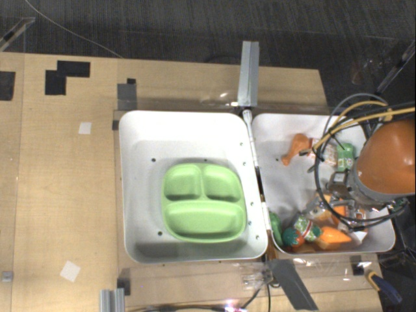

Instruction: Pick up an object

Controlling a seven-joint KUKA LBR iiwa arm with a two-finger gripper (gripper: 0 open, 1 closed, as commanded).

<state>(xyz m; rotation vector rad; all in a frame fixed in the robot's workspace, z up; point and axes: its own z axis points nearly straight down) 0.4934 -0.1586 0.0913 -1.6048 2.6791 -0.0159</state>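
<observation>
Gripper (pixel 333 208) (fingers' state cannot be told); toy carrot (pixel 333 237) just below: probably light, hard, slippery; grasp across its middle.

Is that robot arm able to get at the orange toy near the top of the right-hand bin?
Probably yes. The orange toy lies alone on bare bin floor with nothing on top of it, and the gripper hangs over the same right bin, just nearer the front corner's pile.
</observation>
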